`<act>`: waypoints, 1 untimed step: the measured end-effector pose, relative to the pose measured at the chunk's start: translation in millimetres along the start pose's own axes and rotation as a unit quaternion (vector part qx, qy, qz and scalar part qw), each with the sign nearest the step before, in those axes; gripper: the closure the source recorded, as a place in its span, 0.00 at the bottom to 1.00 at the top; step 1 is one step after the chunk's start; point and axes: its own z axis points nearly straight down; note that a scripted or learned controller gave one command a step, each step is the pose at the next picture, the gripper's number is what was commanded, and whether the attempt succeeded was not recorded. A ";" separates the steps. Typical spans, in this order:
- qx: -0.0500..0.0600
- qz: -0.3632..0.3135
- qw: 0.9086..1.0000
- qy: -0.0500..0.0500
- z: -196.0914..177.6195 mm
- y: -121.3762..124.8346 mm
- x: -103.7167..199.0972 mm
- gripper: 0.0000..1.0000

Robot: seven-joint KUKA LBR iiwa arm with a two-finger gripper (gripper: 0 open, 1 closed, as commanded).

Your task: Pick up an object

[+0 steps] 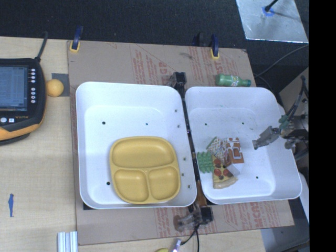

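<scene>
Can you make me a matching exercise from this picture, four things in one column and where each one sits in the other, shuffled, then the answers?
Things:
1. yellow divided plate
2. green bottle
3. pizza slice toy
4. yellow ball

Places:
A. on the cardboard behind the right bin
B. in the right bin, near its left wall
C. on the bench beside the handheld control pad
D. in the left bin

Pairs: 1-D, 2-A, 3-B, 4-C
</scene>
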 end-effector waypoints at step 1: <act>0.001 -0.001 1.000 0.000 93.5 46.5 33.3 0.00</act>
